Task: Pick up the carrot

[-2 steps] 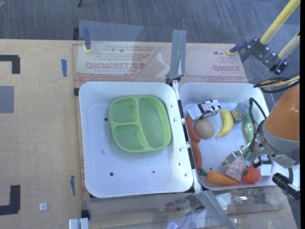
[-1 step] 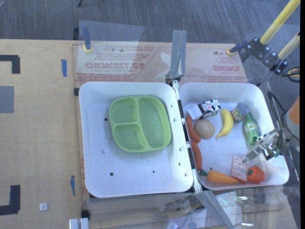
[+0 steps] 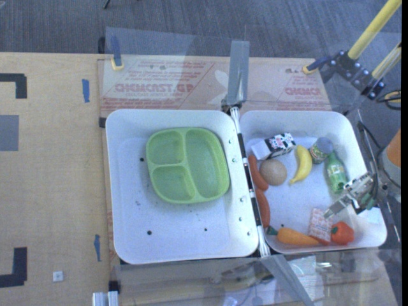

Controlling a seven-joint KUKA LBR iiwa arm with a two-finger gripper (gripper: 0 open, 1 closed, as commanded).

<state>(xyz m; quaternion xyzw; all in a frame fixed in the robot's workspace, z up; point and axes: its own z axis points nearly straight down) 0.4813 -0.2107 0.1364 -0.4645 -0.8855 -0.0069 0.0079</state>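
The carrot [image 3: 297,237] is orange and lies flat along the front wall of the right bin [image 3: 364,139], pointing right. My gripper [image 3: 342,198] hangs over the right side of that bin, above and to the right of the carrot and apart from it. It looks open, with nothing between its fingers. A pink packet [image 3: 320,222] and a red tomato-like item [image 3: 342,233] lie just below the gripper, beside the carrot's tip.
The right bin also holds a banana [image 3: 303,164], a brown round item [image 3: 273,171], a green bottle [image 3: 335,173], a black-and-white carton [image 3: 279,144] and two red sausage-like pieces [image 3: 258,174]. The left bin [image 3: 127,234] bears a green divided plate [image 3: 187,165].
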